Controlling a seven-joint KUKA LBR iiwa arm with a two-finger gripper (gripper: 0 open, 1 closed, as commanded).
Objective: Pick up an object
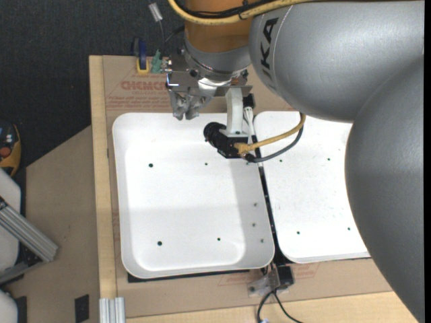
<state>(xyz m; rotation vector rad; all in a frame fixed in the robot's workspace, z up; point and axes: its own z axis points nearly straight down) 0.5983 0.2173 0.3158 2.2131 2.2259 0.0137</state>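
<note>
My gripper (185, 108) hangs below the orange band (215, 2) over the far edge of the left bin (188, 207), near its back left part. I see nothing held under it. A black part (219, 137) with a yellow cable (279, 142) and a white bracket (235, 113) hang from the wrist, just right of the gripper, over the bin's back right corner. The left bin's floor shows plain white with a few small dark dots.
The right bin (316, 200) lies beside the left one, largely covered by the grey arm (350, 52). A brown board (104, 126) lies under both bins. A small blue and yellow item (141, 56) stands at the board's far edge. A cable plug (277, 278) sits at the front.
</note>
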